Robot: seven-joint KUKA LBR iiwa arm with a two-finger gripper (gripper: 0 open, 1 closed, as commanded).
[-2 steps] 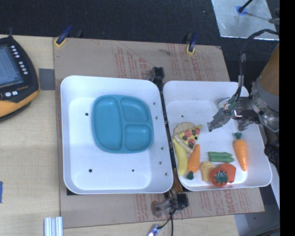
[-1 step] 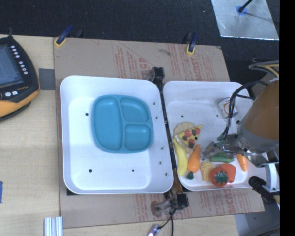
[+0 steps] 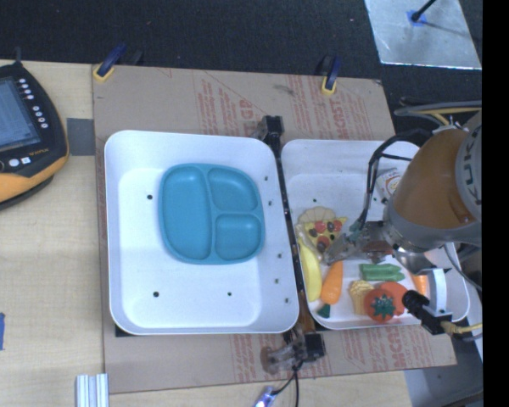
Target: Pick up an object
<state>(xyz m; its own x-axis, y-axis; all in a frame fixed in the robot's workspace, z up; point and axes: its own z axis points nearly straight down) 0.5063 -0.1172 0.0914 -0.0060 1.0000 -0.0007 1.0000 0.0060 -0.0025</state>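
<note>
The right bin holds several toy foods. A yellow banana lies along its left wall, with an orange carrot beside it. A pale round slice with coloured toppings sits above them. A green piece, a red tomato and a small yellow piece lie near the front. My gripper is low in this bin, just right of the round slice and above the carrot and green piece. The grey and orange arm covers the bin's right side.
The left bin holds a blue divided plate. A teach pendant lies on the bench at far left. Blue and yellow clamps pin the cardboard at the back. Cables loop by the arm.
</note>
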